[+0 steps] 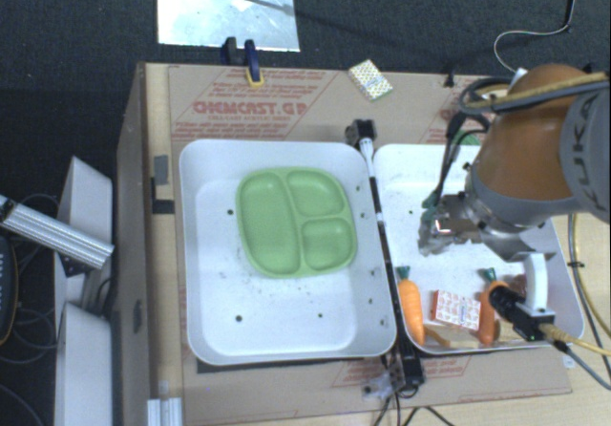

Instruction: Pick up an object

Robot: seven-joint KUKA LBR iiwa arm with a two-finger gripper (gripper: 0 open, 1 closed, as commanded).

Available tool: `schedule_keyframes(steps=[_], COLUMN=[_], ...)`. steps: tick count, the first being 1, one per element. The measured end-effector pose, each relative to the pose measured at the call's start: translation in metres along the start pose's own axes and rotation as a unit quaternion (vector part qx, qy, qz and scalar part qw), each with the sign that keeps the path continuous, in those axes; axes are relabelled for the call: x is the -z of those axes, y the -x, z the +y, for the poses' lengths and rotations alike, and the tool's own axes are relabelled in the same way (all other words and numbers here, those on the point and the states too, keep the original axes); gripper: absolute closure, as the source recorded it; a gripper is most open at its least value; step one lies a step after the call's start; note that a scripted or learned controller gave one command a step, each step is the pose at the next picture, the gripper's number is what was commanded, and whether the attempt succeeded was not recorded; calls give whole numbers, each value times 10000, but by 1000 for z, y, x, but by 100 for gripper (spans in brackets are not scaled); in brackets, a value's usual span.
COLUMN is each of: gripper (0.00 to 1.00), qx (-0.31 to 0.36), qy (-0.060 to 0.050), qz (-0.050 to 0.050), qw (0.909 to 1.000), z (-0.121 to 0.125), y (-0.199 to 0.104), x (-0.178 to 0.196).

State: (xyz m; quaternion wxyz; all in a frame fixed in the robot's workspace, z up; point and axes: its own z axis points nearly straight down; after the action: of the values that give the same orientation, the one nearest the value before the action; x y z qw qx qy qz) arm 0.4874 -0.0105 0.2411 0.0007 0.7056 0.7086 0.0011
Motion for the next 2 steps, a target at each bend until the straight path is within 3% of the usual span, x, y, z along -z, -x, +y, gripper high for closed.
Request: schedule_keyframes(steps=[1, 2], gripper=[100, 100], qx=[1, -12], qy=[-9, 0], qz=[0, -6], qw=[10000, 10000], z=[76, 12], y=[-33, 7], x=[-26, 14])
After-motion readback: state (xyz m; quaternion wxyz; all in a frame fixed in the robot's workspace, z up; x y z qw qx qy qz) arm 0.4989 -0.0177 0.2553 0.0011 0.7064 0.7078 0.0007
